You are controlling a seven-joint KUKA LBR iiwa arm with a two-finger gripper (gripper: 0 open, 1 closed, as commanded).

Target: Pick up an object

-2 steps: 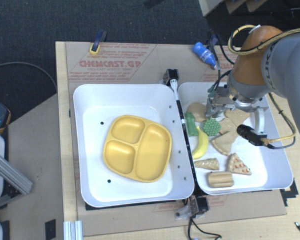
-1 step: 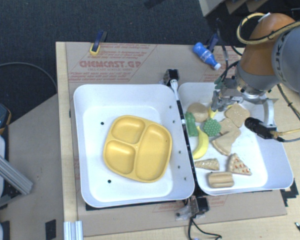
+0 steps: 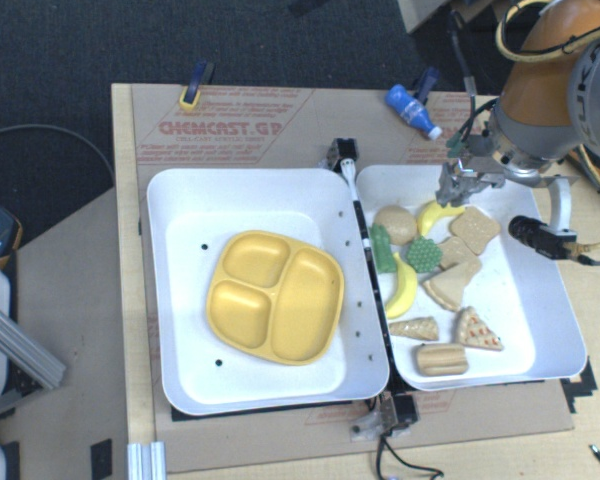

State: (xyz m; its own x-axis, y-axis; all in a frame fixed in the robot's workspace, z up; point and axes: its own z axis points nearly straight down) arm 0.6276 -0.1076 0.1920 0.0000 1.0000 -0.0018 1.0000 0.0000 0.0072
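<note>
A: In the camera view, where did the claw (image 3: 458,190) sit?

B: Over the far side of the right bin (image 3: 540,343), fingers pointing down, right above the small yellow piece (image 3: 438,214). Whether they were apart or closed, I could not tell; the wrist hid them.

A: So nothing was gripped?

B: Nothing showed between them. The yellow piece lay just below the tips, near touching, with the roll (image 3: 394,222) on one side and the cracker (image 3: 474,228) on the other.

A: How would it handle?

B: Toy food, I judged: light, stiff plastic, smooth and likely slippery. It looked curved, so I would pinch across its narrow middle.

A: Any trouble?

B: Crowding. The broccoli (image 3: 424,255) and banana (image 3: 403,290) lay close by. The yellow tray (image 3: 275,296) in the left bin (image 3: 175,268) was well apart.
</note>
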